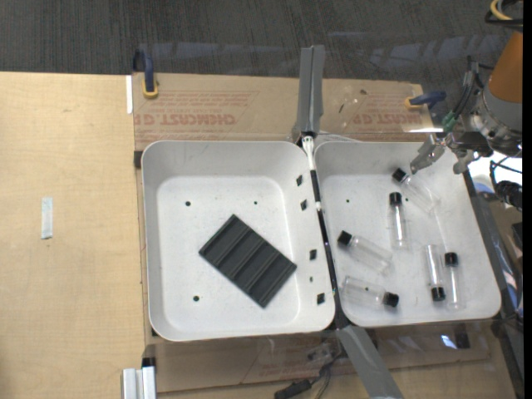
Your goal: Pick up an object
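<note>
The fingers (443, 150) appear spread, gripping nothing, above the right bin (486, 260); a clear vial (413, 185) (black-capped) lies just below-left.

Up top, a dark grey carpet (249, 15) runs across the whole far side — finely ribbed, evenly lit. Below it sits the pale wooden bench (66, 223), broad and bare on the left except for a small strip of tape (46, 219). A brown cardboard sheet (224, 110) with red printing lies flat across the middle — blue and yellow clamps (148, 77) pin its far corners. A grey metal bar (311, 90) stands at the centre, and soft light glares at the right.
</note>
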`<action>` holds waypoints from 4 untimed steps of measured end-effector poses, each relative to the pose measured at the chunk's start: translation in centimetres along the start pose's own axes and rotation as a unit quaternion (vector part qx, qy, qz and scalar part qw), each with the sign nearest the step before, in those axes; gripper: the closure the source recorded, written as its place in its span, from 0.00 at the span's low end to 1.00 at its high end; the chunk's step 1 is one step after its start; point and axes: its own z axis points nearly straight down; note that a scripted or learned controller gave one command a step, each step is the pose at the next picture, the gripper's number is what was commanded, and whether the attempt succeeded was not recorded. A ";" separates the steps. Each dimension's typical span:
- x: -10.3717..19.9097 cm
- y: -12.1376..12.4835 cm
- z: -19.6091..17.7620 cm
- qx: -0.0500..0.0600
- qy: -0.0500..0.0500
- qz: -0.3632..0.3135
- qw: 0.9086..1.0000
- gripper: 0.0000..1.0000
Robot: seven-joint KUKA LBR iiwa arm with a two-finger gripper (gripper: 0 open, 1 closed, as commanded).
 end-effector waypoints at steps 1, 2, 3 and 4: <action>0.1 0.0 9.3 -0.015 -0.005 -0.007 1.000 0.00; 6.0 -0.8 11.7 -0.001 0.000 -0.016 1.000 0.00; 5.9 -0.8 10.8 0.000 0.000 -0.014 1.000 1.00; 15.0 -3.5 -0.9 0.000 0.000 0.013 1.000 1.00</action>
